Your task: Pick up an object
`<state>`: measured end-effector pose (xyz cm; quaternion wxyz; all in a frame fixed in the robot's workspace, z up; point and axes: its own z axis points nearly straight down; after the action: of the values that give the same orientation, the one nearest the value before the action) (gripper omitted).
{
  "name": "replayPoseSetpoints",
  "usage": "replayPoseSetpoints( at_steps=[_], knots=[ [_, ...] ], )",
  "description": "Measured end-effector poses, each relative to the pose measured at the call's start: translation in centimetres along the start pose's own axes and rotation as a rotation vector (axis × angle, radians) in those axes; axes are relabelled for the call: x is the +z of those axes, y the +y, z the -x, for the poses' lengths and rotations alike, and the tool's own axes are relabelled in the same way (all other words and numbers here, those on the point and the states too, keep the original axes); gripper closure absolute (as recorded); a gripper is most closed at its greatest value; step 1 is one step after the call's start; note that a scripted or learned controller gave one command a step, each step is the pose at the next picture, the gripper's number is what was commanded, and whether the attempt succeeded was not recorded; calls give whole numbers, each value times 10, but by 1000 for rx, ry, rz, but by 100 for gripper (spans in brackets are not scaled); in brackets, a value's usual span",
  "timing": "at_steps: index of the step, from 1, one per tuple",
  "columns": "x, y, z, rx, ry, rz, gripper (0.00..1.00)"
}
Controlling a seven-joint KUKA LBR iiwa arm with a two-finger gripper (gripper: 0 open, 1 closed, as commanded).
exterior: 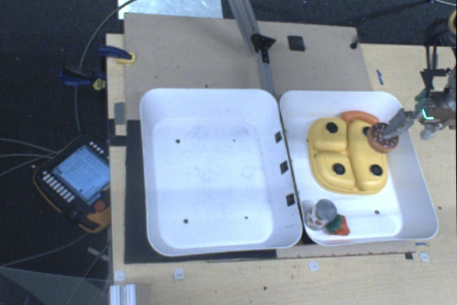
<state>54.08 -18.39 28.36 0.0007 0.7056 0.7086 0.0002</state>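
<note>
Poised over the right bin (418, 189) — gripper (380, 137) at the yellow toy's (348, 156) right edge, toy mostly leftward; jaws' opening impossible to tell.

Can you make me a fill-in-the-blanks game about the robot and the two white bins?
1. The big yellow block lies in the ___ bin.
2. The yellow block has ___ black dots on top.
3. The gripper hovers over the yellow block's ___ edge.

Missing words: right; four; right
</note>
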Motion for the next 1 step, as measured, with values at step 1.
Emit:
replayPoseSetpoints(
  at_steps=[1],
  knots=[
    [0,0,0,0,0,1,0]
  ],
)
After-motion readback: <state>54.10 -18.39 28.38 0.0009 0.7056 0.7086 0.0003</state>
